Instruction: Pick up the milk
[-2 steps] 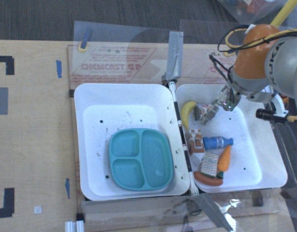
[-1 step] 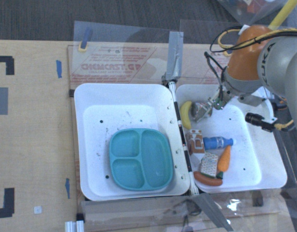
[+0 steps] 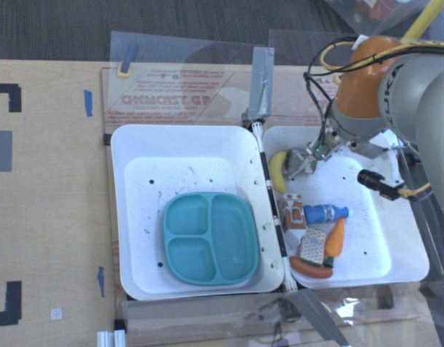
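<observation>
The milk (image 3: pixel 293 212) is a small brown-and-white carton lying in the right bin (image 3: pixel 403 259), against its left wall. My gripper (image 3: pixel 298 163) hangs over the upper left part of that bin, beside the banana (image 3: pixel 278 170). It sits above and clear of the carton, with a gap of bare bin floor between them. Nothing is visibly held.
A blue bottle (image 3: pixel 325 212) lies right of the carton, touching it. An orange carrot (image 3: pixel 335 237), a cracker-like square (image 3: pixel 312 246) and a hot dog (image 3: pixel 311 267) lie below. The left bin (image 3: pixel 135 157) holds a teal divided plate (image 3: pixel 210 238). Cables hang off the arm.
</observation>
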